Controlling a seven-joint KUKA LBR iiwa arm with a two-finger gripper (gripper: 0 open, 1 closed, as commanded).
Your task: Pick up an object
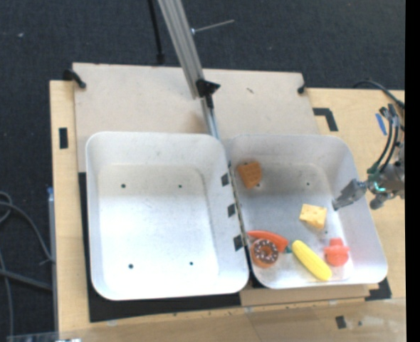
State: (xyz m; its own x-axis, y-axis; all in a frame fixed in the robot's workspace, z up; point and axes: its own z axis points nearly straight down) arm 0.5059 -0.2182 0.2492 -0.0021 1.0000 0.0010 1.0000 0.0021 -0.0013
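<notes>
The right bin (352, 164) holds several small objects. A brown round piece (250, 174) lies near its back left. A pale yellow cheese-like block (313, 216) sits right of the middle. Along the front lie an orange piece (270, 238) with a brown doughnut (265, 252) against it, a yellow banana-shaped piece (311, 260) and a small red piece (336, 254). My gripper (351, 192) hangs at the bin's right wall, just up and right of the yellow block and apart from it. Nothing shows in its grasp.
The left bin (96, 191) stands beside the right one, their walls touching at the middle. A slanted metal pole (184, 41) runs down from the top to the bins' back edge. Cables (389, 130) hang at the right.
</notes>
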